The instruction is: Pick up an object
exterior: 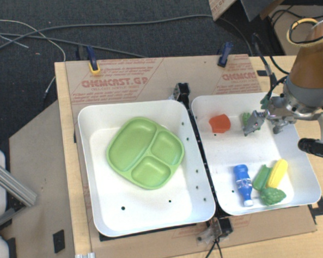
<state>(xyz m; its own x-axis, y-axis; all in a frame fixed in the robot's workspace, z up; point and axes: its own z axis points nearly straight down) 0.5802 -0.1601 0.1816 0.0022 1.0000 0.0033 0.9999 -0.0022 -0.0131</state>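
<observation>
The right bin (296, 147) holds several small things. A red block (220, 123) lies at its far left, with a small grey and green piece (252, 122) to the right of it. Near the front lie a blue bottle (242, 185), a green piece (261, 178), a yellow piece (277, 173) and a green broccoli-like toy (273, 196). My gripper (276, 118) hangs low over the bin's far right part, just to the right of the grey and green piece. Whether it touches that piece is unclear.
A green divided plate (145, 152) lies in the left bin (99, 178). A black clamp (181, 90) sits at the far end of the ridge between the bins. The arm's grey and orange body (310, 67) stands over the right bin's far right corner.
</observation>
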